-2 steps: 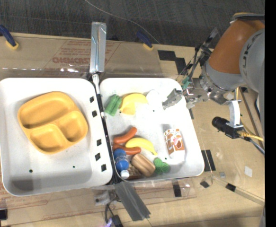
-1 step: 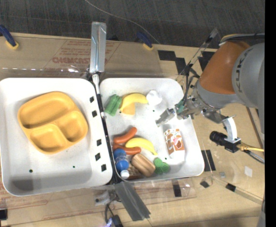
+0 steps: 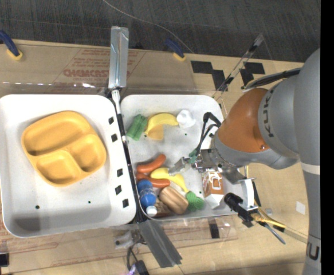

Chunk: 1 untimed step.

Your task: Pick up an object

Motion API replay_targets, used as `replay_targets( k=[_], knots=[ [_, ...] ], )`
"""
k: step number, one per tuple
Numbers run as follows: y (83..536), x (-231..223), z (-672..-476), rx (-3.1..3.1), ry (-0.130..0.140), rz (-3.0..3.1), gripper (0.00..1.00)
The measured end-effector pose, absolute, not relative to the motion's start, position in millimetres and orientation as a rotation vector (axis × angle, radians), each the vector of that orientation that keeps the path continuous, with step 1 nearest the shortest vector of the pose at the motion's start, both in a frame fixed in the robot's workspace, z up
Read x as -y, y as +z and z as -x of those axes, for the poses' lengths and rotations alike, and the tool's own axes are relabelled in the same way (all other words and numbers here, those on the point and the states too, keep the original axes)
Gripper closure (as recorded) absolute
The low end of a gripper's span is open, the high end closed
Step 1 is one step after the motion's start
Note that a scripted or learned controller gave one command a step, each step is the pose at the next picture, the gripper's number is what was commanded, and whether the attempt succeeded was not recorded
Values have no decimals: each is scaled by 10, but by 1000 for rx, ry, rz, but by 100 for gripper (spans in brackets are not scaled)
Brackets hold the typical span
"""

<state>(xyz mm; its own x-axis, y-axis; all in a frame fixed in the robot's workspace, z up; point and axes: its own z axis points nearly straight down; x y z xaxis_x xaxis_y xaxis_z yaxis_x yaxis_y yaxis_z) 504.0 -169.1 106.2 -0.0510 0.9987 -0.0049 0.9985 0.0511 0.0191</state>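
Observation:
My gripper point(image 3: 182, 164) hangs low over the middle of the right bin point(image 3: 172, 103), reaching in from the right. Its tip is just above a small yellow banana-like piece point(image 3: 177, 180) and just right of a red sausage point(image 3: 150, 165). Nothing is visibly held. Beside the gripper on the right lies a white and orange carton point(image 3: 213, 185). Along the bin's front are a second red piece point(image 3: 158, 183), a blue bottle point(image 3: 147, 196), a brown bread roll point(image 3: 173, 200) and a small green piece point(image 3: 195, 200).
At the back of the right bin lie a green vegetable point(image 3: 136, 127), a yellow banana point(image 3: 160, 124) and a white lump point(image 3: 185, 118). The left bin point(image 3: 18, 211) holds a yellow divided tray point(image 3: 64, 147). The arm's orange band point(image 3: 244, 128) overhangs the right bin's right wall.

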Motion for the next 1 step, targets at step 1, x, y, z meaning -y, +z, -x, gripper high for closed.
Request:
replay_targets(
  k=[1],
  knots=[
    [909, 1347, -5630, -1971, -2, -2450, 0]
  ],
)
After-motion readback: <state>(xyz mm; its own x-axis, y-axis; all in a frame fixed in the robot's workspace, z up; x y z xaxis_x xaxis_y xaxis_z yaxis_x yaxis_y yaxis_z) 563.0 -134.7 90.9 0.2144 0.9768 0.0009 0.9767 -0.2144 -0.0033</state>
